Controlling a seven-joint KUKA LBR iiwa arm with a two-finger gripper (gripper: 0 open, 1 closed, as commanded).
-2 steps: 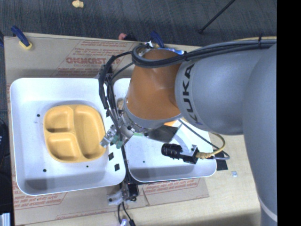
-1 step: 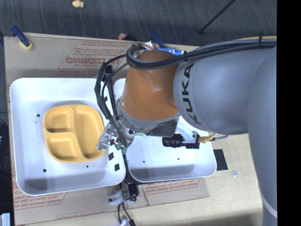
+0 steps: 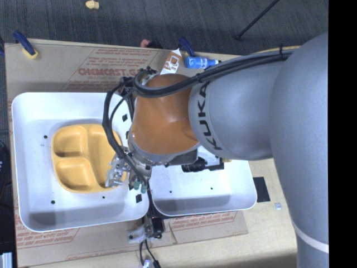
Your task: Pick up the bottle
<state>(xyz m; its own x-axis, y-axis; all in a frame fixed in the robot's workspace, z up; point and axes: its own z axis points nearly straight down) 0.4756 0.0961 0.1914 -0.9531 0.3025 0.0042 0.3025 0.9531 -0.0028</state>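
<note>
In the left bin (image 3: 28, 149) a yellow divided tray (image 3: 78, 155) lies with its compartments facing up, and the gripper (image 3: 120, 175) sits low at the tray's right rim, close to the wall shared with the right bin (image 3: 240, 188). The metal parts there are small and crowded under the wrist — whether they are apart or closed cannot be told, and nothing can be seen caught in them. The arm (image 3: 223, 110), with its orange band (image 3: 164, 116), covers most of the right bin, so what lies under it is hidden. The one bottle-like thing in sight is a blue-capped bottle (image 3: 201, 63) lying on its side on the cardboard beyond the bins, just above the arm and well apart from the gripper. If that is the target, the tool is in the wrong place: it would do well to lift straight clear of the tray rim first, so the tray is not dragged, then travel over to the bottle and come down across its narrow width rather than along its length — a lying bottle is likely to roll if nudged from one side.
</note>
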